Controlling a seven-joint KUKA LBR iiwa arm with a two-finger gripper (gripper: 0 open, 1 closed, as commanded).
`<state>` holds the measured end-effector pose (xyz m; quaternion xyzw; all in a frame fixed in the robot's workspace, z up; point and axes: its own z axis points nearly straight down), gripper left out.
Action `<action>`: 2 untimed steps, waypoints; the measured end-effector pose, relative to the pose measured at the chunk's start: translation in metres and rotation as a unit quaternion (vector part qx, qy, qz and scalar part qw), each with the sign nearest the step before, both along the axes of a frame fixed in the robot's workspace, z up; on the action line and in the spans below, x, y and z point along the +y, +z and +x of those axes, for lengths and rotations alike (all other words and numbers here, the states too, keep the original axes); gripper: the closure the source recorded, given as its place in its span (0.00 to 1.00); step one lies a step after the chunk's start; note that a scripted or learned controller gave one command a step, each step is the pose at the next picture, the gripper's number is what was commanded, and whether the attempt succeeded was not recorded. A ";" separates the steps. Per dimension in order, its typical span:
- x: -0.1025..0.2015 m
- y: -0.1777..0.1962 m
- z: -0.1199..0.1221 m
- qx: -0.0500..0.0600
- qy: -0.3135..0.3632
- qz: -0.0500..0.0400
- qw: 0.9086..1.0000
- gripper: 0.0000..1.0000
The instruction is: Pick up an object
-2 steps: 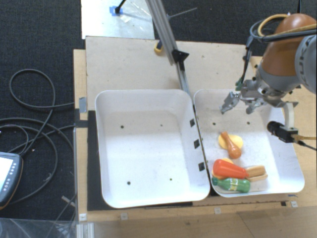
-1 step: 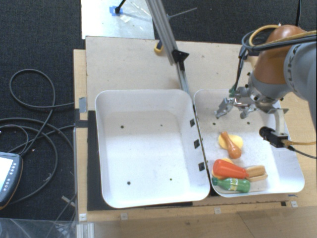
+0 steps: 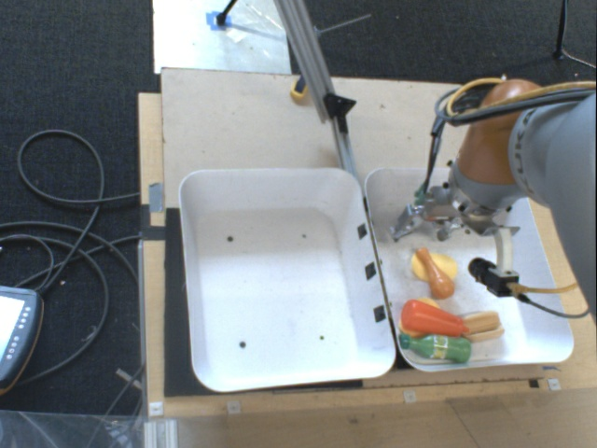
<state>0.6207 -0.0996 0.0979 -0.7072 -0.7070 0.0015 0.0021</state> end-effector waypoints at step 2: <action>0.000 0.080 0.008 -0.007 0.002 -0.001 1.000 1.00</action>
